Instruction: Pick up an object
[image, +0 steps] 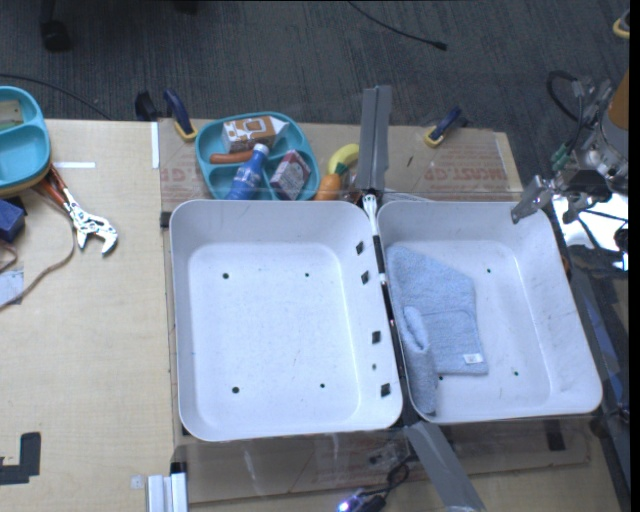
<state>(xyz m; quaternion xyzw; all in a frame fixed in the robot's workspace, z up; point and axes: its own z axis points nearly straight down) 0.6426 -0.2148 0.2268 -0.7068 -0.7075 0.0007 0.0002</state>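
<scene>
Against the right bin's (560, 300) left wall, grey towel (440, 325) lying crumpled, left bin (200, 300) alongside, teal tray (215, 165) of small items behind, wrench (88, 226) far left, gripper (545, 195) at right bin's back right corner, grip unclear.

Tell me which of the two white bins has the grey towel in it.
The right bin, nearer the arm's side, holds the grey towel, which lies against its left wall. The left bin has no towel.

Wooden bench (90, 380), two white bins (275, 320) side by side, teal tray (208, 160), wrench (90, 228) at left
</scene>
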